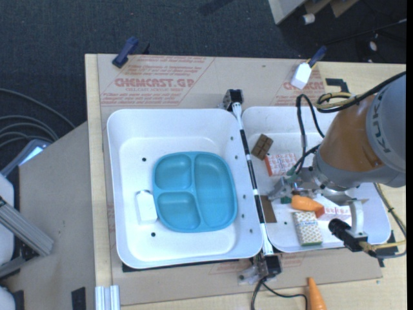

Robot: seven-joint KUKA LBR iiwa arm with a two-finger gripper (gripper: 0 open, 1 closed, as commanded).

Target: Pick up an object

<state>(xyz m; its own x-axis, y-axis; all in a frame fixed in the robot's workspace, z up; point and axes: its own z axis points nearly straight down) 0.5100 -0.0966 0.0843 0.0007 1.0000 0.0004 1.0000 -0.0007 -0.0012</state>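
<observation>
The grey arm with the orange band is reaching in over the right-hand shallow white bin (381, 221), and its two-finger gripper (298, 185) is hanging low among the clutter. The arm's own bulk is masking the claw, so whether it is wide, narrow or holding anything cannot be told.

The nearest candidate appears to be the small orange carrot-shaped toy (307, 204), which is lying just beside the gripper. A green-and-white speckled rectangular packet (308, 228) is lying next to it on the near side, a red-printed white card (279, 163) is lying farther back, and a brown block (261, 146) is sitting near the divider.

To execute the step well:
1. Centre the claw over the toy's narrow axis.
2. Avoid catching the adjoining packet.
3. Lift vertically and confirm retention.
</observation>
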